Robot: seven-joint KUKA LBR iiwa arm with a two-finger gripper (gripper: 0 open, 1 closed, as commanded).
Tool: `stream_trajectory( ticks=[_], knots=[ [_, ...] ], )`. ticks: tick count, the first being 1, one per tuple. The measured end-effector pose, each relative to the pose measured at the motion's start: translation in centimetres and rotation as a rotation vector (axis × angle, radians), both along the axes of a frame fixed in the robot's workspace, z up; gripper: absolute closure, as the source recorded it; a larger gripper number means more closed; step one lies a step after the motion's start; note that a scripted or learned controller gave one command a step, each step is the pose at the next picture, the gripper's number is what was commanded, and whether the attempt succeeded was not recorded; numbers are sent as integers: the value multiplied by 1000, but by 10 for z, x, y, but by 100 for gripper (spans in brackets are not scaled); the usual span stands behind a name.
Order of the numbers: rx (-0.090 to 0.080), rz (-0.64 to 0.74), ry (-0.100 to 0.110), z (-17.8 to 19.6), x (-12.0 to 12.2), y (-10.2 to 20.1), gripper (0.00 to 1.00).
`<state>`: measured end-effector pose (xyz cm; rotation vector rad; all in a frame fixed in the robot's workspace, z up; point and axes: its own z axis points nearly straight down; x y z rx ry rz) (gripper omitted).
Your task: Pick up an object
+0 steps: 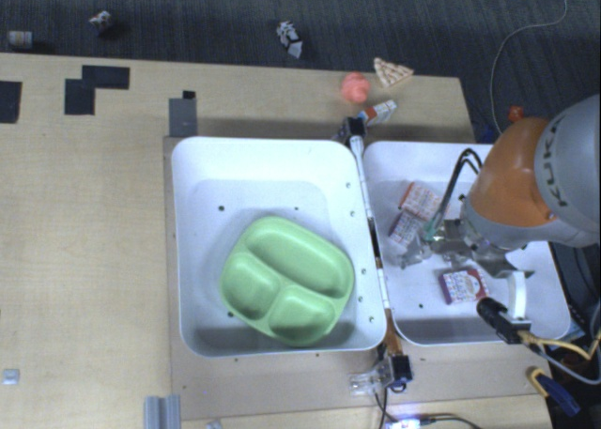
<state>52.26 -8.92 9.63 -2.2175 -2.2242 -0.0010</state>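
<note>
Low over right bin [413,331] packets [413,211], gripper [423,247], finger state impossible to tell

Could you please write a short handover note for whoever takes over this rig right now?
Gripper: low in the right bin, over the small packets; finger state cannot be told, no hold confirmed.
Things: two reddish packets near the bin's middle, another packet just below the gripper. The green divided tray lies in the left bin.
Done: arm reached in over the packets.
Left: secure one object and lift it clear.
</note>
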Motion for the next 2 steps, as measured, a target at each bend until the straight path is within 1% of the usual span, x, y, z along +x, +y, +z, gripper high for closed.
stream_trajectory(
  ticks=[1, 2],
  knots=[
    [-1, 1, -6, 11, 2, 0, 100],
    [-1, 1, -6, 11, 2, 0, 0]
  ],
)
